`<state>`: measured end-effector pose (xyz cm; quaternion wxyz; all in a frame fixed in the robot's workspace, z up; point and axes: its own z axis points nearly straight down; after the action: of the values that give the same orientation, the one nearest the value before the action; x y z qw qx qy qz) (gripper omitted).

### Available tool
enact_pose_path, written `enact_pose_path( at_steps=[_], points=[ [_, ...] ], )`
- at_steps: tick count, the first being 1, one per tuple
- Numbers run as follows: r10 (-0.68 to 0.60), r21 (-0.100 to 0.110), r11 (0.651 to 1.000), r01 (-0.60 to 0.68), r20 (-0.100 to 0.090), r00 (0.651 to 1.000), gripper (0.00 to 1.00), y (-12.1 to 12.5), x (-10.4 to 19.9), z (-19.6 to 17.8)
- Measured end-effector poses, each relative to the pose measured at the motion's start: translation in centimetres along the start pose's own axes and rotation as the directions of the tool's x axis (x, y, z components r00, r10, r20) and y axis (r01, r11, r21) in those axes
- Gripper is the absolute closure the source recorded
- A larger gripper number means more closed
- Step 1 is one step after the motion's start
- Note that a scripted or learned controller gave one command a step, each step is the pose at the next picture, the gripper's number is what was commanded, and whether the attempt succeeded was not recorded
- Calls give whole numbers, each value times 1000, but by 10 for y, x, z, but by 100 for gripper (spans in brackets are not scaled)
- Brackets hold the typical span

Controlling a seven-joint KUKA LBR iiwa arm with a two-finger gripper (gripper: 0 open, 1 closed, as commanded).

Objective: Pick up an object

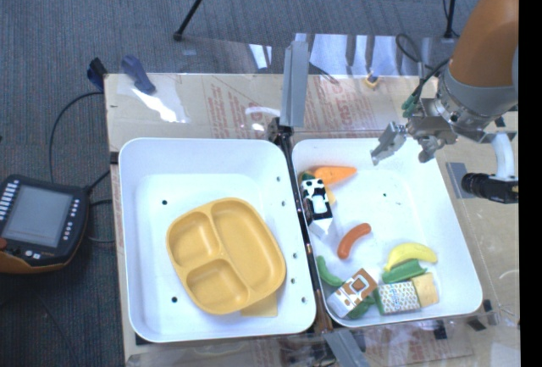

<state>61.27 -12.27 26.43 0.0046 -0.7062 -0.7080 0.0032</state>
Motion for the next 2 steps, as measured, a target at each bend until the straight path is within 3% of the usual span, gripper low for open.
enact_pose_path(
  at_steps=[1,2],
  points=[
    [-12,-22,1000,12,10,1000,0,-1,26,152],
    [-133,-47,990,134,18,991,0,-55,20,163]
  ],
)
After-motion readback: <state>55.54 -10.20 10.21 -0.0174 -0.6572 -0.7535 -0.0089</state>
